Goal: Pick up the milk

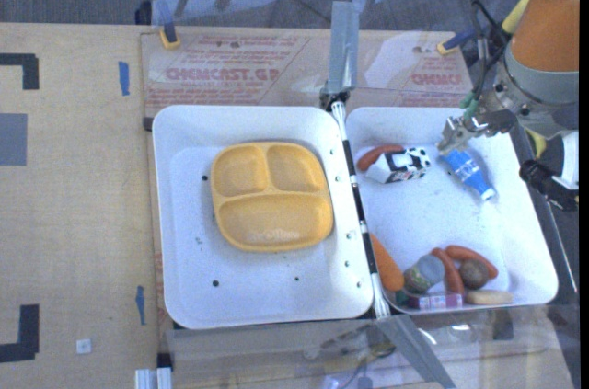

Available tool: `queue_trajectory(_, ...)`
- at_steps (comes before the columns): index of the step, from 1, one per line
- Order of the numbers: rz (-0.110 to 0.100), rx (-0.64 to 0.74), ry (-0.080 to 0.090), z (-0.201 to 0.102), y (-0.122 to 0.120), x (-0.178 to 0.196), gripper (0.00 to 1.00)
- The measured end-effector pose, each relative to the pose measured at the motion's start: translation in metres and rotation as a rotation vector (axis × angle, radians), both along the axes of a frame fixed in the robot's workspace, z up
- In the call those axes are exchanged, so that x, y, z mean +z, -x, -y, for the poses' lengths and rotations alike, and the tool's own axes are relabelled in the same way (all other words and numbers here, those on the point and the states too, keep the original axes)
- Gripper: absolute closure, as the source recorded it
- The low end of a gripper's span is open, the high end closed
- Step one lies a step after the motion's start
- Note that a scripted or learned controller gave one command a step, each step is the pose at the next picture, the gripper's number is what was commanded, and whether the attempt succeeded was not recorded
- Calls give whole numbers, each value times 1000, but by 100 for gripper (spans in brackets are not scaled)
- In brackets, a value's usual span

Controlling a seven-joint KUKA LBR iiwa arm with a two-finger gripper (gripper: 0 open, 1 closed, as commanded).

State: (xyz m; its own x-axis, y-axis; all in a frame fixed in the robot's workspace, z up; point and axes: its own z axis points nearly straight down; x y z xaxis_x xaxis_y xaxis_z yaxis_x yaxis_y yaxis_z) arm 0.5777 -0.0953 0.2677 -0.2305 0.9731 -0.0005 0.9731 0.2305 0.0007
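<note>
The milk (406, 165), a small white carton with black cow patches, lies on its side in the right bin (525, 235), touching a red sausage (375, 155). My pincer (457, 132) hovers right of it, above a blue bottle (467, 172); its spread I cannot tell.

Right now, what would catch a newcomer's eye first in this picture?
Probably the yellow divided plate, alone in the left bin. Next the grey and orange arm reaching in from the right, its gripper at the top of the right bin, just above a blue packet. The black-and-white milk carton lies left of that.
</note>
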Motion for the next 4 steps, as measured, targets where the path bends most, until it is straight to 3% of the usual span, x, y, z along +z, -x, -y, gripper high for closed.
queue_trajectory(1, 0, 0, 0, 0, 0, 0, 0)
queue_trajectory(2, 1, 303, 0, -56, -51, -82, 0)
queue_trajectory(3, 0, 288, -1, -100, -15, -73, 0)
queue_trajectory(4, 5, 287, 0, -100, -16, -62, 100)
